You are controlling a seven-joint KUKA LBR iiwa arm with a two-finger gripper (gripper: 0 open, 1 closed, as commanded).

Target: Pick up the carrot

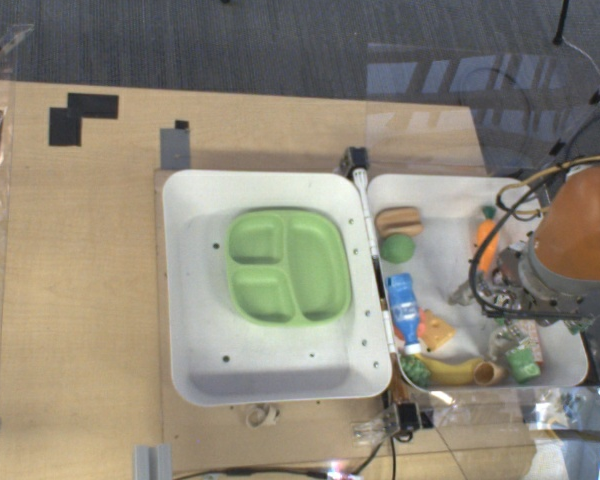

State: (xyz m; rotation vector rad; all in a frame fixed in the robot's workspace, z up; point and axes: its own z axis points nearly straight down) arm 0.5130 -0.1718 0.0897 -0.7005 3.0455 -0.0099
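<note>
The carrot (486,241) is orange with a green top and lies in the right bin (440,203), toward its far right side. The arm's orange band and grey wrist hang over the bin's right part, just right of and below the carrot. The gripper (508,303) points down into the bin below the carrot, and the wrist hides most of it.
The left bin (195,368) holds a green divided plate (285,266). In the right bin lie a hot dog bun (398,218), a green ball (397,248), a blue bottle (403,308), a cheese wedge (437,332), a banana (455,370) and a green block (525,365).
</note>
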